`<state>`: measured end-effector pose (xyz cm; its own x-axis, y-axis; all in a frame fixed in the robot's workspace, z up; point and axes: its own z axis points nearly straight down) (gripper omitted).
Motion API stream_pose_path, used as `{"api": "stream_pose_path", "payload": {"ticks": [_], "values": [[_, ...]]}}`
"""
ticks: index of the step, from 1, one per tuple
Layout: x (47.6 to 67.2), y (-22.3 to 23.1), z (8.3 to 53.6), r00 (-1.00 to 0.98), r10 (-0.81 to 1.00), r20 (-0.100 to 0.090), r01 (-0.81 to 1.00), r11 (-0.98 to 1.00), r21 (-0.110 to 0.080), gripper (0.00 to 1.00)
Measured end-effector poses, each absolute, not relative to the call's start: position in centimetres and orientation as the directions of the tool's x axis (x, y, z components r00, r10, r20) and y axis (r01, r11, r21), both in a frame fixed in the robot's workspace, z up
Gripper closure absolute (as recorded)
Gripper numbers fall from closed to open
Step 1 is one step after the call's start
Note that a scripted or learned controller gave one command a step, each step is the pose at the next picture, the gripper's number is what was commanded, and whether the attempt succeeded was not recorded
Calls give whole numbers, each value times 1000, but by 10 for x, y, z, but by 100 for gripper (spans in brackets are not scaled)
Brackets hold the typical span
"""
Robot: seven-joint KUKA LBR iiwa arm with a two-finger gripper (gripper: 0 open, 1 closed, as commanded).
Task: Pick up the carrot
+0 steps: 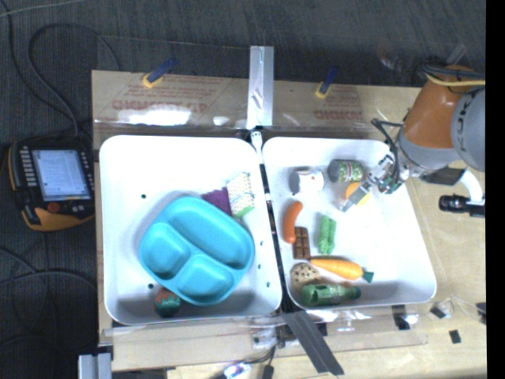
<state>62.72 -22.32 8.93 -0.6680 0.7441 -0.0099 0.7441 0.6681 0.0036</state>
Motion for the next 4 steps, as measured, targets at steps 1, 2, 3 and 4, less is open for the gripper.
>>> {"api": "stream_pose_path", "payload": {"ticks": [1, 2, 3, 4], "values": [[635, -222, 89, -840, 543, -12, 543, 840, 0, 0], [659, -225, 89, -982, 188, -5, 188, 982, -5, 0], [663, -223, 102, -982, 189, -20, 189, 982, 1, 100], [657, -223, 199, -972, 233, -8, 233, 972, 3, 100]]}}
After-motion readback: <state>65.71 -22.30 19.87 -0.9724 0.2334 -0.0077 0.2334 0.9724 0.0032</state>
